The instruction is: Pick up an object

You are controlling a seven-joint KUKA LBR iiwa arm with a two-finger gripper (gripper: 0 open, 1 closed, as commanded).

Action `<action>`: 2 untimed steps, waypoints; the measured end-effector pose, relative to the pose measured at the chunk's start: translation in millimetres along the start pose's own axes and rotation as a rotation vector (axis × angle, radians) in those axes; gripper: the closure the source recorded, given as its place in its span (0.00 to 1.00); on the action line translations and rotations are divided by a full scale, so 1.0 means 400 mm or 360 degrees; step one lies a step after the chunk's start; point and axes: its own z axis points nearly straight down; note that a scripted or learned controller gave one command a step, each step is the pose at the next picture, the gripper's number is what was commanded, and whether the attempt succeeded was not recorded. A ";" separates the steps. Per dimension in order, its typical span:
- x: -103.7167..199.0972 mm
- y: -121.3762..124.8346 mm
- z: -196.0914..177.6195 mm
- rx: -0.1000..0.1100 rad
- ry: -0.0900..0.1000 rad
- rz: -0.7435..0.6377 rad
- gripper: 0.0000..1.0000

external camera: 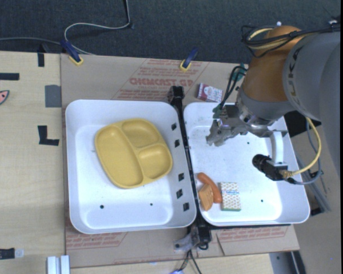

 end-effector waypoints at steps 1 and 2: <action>-0.001 0.000 0.000 0.0001 -0.0001 0.0000 0.00; -0.016 0.117 0.106 0.0003 -0.0004 0.0001 0.00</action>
